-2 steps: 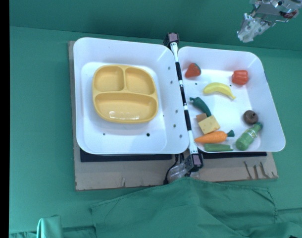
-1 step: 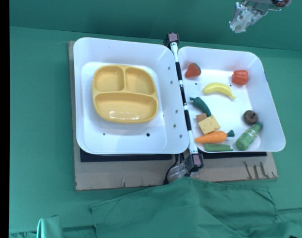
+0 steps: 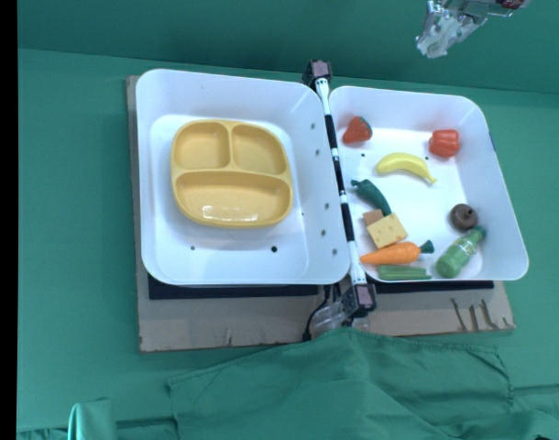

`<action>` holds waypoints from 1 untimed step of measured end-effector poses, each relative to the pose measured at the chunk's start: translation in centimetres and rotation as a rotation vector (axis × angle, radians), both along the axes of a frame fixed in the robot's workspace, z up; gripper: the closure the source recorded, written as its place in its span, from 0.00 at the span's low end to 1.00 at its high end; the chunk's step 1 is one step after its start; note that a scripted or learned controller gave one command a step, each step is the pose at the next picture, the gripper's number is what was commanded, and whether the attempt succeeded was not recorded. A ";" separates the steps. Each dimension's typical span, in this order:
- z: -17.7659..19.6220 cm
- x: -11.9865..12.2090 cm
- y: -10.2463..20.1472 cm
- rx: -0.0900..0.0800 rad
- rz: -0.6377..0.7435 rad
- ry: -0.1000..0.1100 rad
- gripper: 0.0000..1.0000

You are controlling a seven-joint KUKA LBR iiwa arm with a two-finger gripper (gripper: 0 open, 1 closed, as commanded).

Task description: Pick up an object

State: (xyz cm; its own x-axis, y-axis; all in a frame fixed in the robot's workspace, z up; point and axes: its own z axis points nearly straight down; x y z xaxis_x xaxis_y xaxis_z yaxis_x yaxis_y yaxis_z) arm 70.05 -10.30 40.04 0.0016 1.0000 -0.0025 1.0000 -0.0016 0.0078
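We see the gripper (image 3: 437,40) high above the right bin's (image 3: 499,211) far edge; we cannot tell its state. Below lie a curved banana (image 3: 405,166), glossy red pepper (image 3: 444,142), holed cheese wedge (image 3: 387,230), tapered carrot (image 3: 391,254), and green bottle (image 3: 459,254).

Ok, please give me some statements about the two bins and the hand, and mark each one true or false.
1. The yellow divided plate lies in the left bin. True.
2. The banana lies in the left bin. False: it lies in the right bin.
3. The hand holds the carrot. False: the hand is up beyond the right bin's far edge, and the carrot lies in that bin.
4. The green bottle lies near the right bin's near right corner. True.
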 end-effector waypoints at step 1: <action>1.0 0.0 1.2 0.000 -0.001 0.000 1.00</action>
State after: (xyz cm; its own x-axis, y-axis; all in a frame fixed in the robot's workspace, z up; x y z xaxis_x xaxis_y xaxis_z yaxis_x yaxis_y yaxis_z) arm 70.04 -9.12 41.02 0.0024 1.0000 -0.0029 1.0000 -0.0024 0.0078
